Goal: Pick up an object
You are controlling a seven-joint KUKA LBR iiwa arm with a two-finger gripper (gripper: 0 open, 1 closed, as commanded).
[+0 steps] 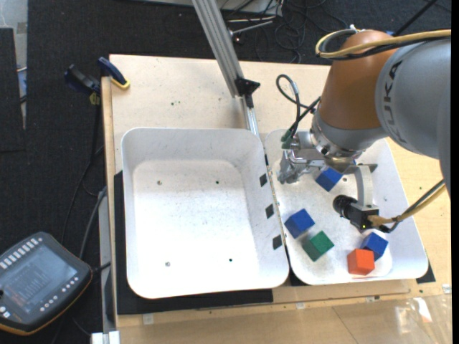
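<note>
My gripper (324, 175) hangs low over the upper part of the right bin (401, 192), under the orange band of the arm. Its fingers (288, 169) stand wide apart, so it is open. A blue cube (328, 180) lies in the gap between them, touching neither side as far as I can see. More cubes lie nearer the bin's front: a second blue cube (299, 222), a green cube (317, 244), an orange-red cube (361, 261) and a third blue cube (374, 244).
The left bin (143, 192) stands against the right bin along a shared rim. A slanted metal post (222, 49) rises behind the bins. A black part (348, 209) of the wrist with a cable overhangs the right bin.
</note>
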